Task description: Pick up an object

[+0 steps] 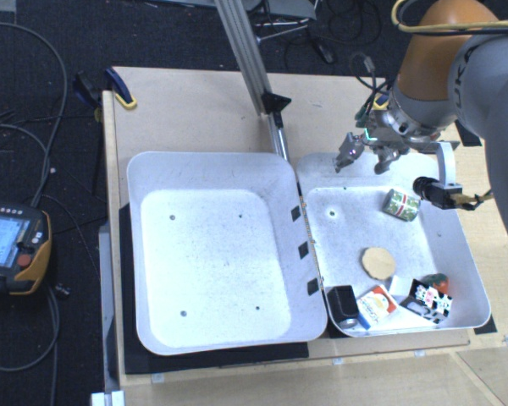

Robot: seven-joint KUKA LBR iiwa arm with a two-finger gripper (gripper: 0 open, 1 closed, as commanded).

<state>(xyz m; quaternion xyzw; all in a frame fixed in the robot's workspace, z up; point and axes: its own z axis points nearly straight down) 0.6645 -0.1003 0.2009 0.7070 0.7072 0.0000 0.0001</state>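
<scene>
My gripper (363, 158) hangs above the far edge of the right bin (457, 235), its two fingers spread open with nothing between them. Inside that bin lie a green can (401, 205) on its side near the back right, a round tan cookie-like disc (378, 263) in the middle, a black box (343, 303) at the front left corner, a red and white packet (377, 304) beside it, and a dark patterned item (429, 298) at the front right. The gripper is up and to the left of the green can, apart from it.
The left bin (152, 252) sits beside the right one, joined at a middle rim with black clips (303, 248). A slanted metal pole (245, 49) rises behind the bins. A teach pendant (13, 248) lies off the bench at left.
</scene>
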